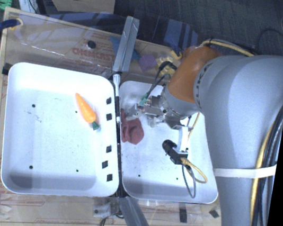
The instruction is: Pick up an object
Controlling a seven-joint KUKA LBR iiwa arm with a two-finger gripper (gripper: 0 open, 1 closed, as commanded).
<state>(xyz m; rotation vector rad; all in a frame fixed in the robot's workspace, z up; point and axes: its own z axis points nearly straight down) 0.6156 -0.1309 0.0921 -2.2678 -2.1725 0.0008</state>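
Maroon lump (pixel 132 130) lies against right bin's (pixel 193 191) left wall; gripper (pixel 150 111) just above it, finger state indiscernible.

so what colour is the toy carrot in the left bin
Orange with a small green tip, seen in the camera view: toy carrot.

One fixed overhead camera looks slantwise down on both bins (pixel 44 182).
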